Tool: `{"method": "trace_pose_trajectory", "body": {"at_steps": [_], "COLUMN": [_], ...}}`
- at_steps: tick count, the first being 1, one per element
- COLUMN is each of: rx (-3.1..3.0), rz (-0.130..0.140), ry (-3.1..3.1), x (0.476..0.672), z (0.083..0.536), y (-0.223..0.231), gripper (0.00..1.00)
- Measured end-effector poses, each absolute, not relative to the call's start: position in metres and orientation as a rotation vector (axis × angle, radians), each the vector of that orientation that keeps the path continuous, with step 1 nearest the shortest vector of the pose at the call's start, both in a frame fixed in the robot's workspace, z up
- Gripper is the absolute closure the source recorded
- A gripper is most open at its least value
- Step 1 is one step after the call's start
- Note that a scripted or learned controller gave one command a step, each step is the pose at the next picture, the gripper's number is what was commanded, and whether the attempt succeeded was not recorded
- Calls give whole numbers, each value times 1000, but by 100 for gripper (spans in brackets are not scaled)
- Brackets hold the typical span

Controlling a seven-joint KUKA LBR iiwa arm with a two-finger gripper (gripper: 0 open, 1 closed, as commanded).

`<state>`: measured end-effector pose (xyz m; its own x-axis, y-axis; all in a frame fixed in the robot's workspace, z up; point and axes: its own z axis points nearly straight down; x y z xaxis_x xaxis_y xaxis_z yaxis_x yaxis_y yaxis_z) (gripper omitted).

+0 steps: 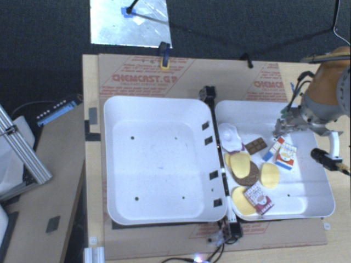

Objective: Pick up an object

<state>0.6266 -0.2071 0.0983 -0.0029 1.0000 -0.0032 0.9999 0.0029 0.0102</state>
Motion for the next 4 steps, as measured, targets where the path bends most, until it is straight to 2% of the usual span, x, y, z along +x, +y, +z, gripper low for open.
{"method": "trace_pose_trajectory", "body": {"at_steps": [1, 2, 3, 4], "rx": [2200, 2204, 2205, 2211], "rz": [16, 13, 12, 4], "ry": [2214, 2216, 2218, 2226], "x": [673, 669, 639, 658], "z": [292, 430, 544, 536], "y": [-206, -206, -194, -167], "gripper": [100, 100, 100, 100]}}
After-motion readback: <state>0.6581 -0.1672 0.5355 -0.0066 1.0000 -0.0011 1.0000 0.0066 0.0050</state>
